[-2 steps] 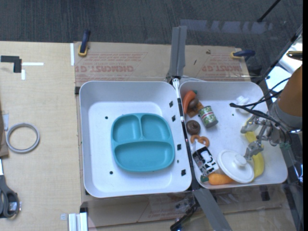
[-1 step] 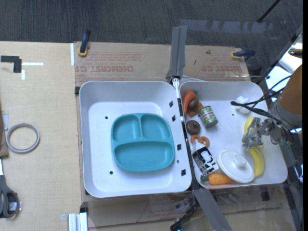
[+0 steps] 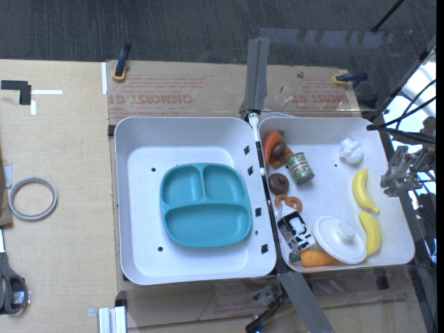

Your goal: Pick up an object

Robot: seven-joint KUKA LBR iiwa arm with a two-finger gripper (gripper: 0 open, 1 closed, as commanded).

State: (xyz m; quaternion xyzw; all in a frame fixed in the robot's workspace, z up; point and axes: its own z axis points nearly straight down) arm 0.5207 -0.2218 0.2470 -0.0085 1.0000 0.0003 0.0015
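The right bin [image 3: 326, 134] holds several small objects. Two yellow bananas lie near its right wall, one [image 3: 361, 190] above the other [image 3: 372, 232]. A white round lid [image 3: 340, 239] rests at the front, with an orange piece [image 3: 313, 258] beside it. A green can [image 3: 300, 168], a brown donut [image 3: 278, 183], an orange pretzel [image 3: 288, 202], an orange-and-brown toy [image 3: 275, 146], a black-and-white item [image 3: 294, 229] and a white crumpled piece [image 3: 351, 150] lie about. My gripper [image 3: 401, 173] hangs over the bin's right rim, apart from the bananas.
The left bin [image 3: 132, 207] bears a teal divided plate [image 3: 206, 205]. A grey tape ring [image 3: 31, 198] and scissors [image 3: 12, 291] lie on the bench at the left. Clamps sit at the back, and black cables and struts run along the right.
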